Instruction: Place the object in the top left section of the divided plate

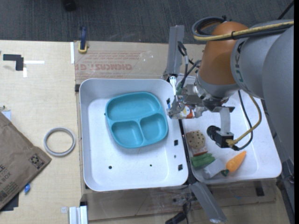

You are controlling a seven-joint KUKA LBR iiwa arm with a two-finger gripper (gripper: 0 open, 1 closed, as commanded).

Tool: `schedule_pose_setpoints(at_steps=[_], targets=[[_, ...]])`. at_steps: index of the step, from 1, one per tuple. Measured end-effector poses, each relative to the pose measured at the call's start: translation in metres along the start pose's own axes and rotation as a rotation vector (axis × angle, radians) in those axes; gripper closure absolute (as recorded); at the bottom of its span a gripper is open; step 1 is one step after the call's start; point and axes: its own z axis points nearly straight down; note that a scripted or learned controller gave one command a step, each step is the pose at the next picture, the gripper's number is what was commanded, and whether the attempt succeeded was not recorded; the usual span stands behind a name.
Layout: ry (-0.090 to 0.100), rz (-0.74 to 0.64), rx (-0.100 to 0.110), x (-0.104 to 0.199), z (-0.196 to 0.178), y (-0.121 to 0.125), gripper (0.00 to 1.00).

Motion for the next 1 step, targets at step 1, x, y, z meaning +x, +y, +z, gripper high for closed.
schedule_pose_setpoints(at_steps=[1], targets=[[-0.001, -0.060, 0.000, 0.0606, 0.0002, -0.0115, 1.00]])
